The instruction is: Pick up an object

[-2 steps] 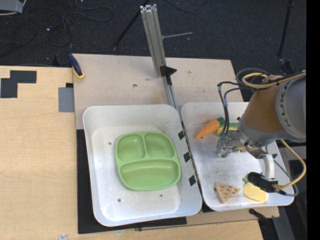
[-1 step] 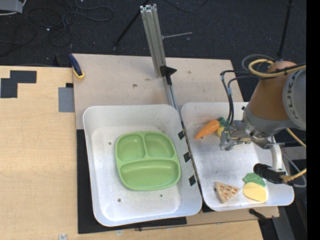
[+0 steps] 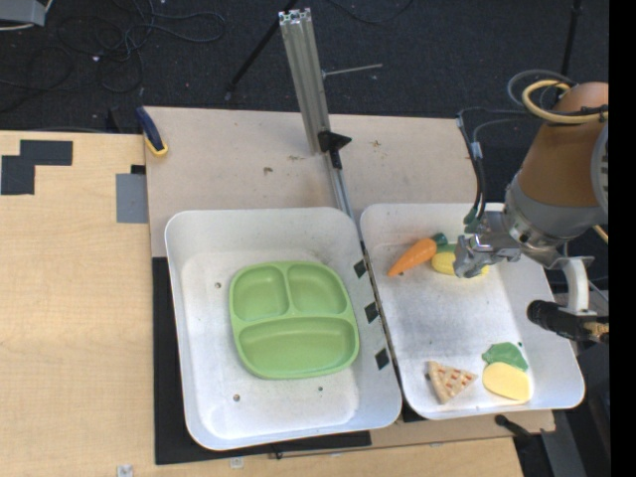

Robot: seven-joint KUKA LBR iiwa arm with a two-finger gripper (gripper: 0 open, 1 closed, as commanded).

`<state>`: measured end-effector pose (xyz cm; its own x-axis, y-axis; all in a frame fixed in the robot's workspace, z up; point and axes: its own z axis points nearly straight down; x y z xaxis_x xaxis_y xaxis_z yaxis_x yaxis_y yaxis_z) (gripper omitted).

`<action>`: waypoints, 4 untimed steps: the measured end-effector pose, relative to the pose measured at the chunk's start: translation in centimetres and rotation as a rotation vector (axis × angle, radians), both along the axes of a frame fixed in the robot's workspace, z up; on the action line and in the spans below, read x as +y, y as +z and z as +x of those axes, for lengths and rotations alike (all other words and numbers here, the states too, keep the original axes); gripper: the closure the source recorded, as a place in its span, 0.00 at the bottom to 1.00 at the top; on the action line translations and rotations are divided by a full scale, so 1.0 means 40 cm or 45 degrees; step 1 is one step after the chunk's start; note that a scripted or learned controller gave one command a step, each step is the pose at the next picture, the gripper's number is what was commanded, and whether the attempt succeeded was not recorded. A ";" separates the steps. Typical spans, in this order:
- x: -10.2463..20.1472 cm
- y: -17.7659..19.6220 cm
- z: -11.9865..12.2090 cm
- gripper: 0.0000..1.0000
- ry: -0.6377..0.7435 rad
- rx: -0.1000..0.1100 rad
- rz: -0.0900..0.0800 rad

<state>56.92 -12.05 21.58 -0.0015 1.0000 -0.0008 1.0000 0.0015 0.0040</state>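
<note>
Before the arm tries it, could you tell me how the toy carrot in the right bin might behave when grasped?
The carrot looks like rigid moulded plastic, so probably stiff and light. Its tapered, rounded body may slip or roll from the pincer, especially near the narrow tip.

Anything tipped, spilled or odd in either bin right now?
Nothing stands out. The green plate lies flat in the left bin; the carrot, pizza slice and yellow fruit rest in the right bin.

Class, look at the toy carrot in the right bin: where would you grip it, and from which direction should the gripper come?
Grip the carrot across its thicker orange body, near the green top, coming straight down. It lies flat and slanted, so the fingers should close across its narrow width, not along its length.
</note>
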 end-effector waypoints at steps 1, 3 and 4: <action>-0.003 0.132 0.002 1.00 0.000 0.001 0.000; 0.269 0.140 0.009 1.00 0.004 0.009 0.003; 0.414 0.129 0.006 1.00 0.003 0.011 0.002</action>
